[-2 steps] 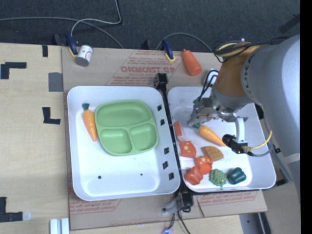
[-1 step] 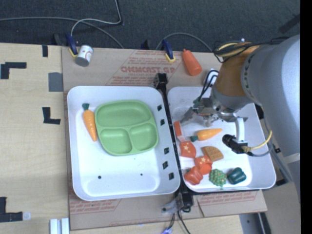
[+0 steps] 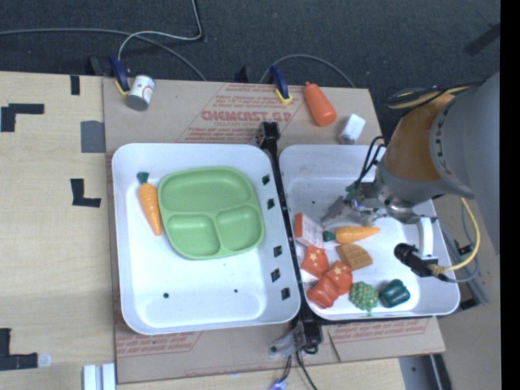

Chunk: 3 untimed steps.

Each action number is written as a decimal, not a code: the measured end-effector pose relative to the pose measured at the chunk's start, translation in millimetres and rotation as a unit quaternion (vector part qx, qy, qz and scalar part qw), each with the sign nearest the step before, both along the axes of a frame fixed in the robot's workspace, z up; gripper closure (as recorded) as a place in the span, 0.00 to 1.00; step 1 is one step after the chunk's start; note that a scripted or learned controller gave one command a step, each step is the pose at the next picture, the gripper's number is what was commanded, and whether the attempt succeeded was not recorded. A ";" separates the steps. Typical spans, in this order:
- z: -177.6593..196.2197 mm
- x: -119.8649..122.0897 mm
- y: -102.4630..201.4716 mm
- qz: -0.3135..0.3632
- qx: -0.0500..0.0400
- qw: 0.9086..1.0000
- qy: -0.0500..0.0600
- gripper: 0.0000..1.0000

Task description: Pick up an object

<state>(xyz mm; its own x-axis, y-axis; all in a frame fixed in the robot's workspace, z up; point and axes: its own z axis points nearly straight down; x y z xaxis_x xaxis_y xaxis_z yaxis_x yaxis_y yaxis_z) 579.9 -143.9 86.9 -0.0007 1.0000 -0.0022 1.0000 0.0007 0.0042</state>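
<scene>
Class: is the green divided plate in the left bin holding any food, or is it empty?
Empty. The green plate shows three bare compartments; the carrot lies beside it on the bin floor.

I see a pale wooden tabletop [image 3: 49,218] with black tape marks. Behind it lies dark carpet [image 3: 325,15]. A cardboard sheet [image 3: 227,116] covers the middle

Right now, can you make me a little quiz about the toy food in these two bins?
1. True or false: the green plate lies in the left bin.
2. Which sits beside the green plate? A) carrot B) banana C) spoon
3. Fill in: the gripper hangs over the ____ bin, above another carrot.

Key: 1 true; 2 A; 3 right.
</scene>
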 end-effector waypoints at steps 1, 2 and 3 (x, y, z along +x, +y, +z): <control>-0.3 -78.9 5.4 -0.001 0.000 1.000 -0.001 0.00; 114.9 -92.9 -68.5 -0.001 0.000 1.000 0.001 0.00; 78.1 -75.9 -20.0 0.001 0.002 1.000 0.003 0.00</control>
<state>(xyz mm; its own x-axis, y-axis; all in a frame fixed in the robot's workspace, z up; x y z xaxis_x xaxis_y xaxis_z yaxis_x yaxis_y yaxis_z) 503.9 -163.9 165.0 -0.0018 1.0000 0.0010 1.0000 0.0018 -0.0024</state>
